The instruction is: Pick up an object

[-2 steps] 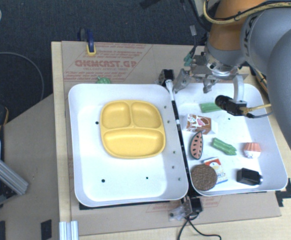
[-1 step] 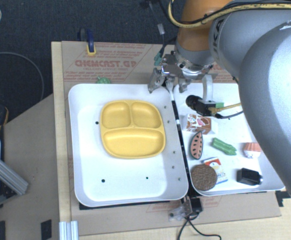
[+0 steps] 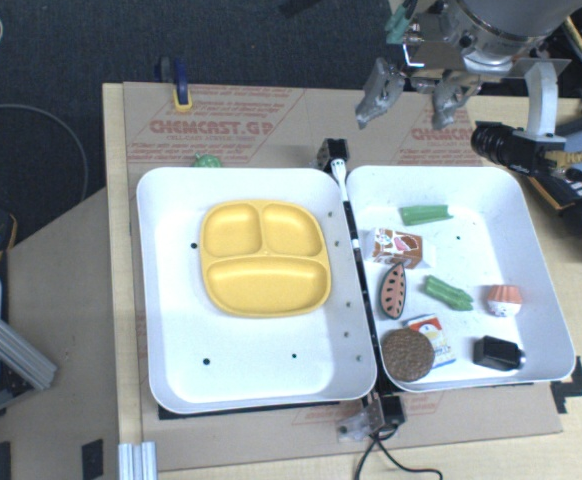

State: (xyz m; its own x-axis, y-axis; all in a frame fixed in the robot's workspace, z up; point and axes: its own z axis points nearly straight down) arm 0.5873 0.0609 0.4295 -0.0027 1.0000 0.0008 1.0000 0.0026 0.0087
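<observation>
Camera view: fixed overhead shot at a slant, both bins in frame, arm coming in from the right.
Pincer: the two-finger metal pincer (image 3: 411,96) hangs up high over the cardboard-covered counter (image 3: 271,133), past the far rim of the right bin. Fingers are spread apart with nothing between them, so it's open and carrying zip.
Right bin: the shallow white plastic bin on the right (image 3: 541,268) sits below the pincer and a bit nearer the camera, with all the small stuff in it.
Green bits: a flat green bean-shaped toy piece (image 3: 425,213) is the closest item to the pincer, pretty much straight under it. A second green pod-shaped piece (image 3: 447,292) lies farther down toward the camera.
Snack stuff: a small brown-and-white printed packet (image 3: 398,247) lies just under the pincer's left finger line, with a toy watermelon slice (image 3: 393,290) right beside it on the near side.
Cookie: a round dark brown cookie-like disc (image 3: 408,354) is far from the pincer at the near edge, touching a small red-and-white card (image 3: 433,336).
Others: a little orange-and-white block (image 3: 503,300) and a small black rectangular block (image 3: 497,352) sit off toward the near right corner.
Left bin: the other shallow white bin (image 3: 171,268) is well off to the side of the pincer and holds a yellow three-compartment plastic plate (image 3: 265,258).
</observation>
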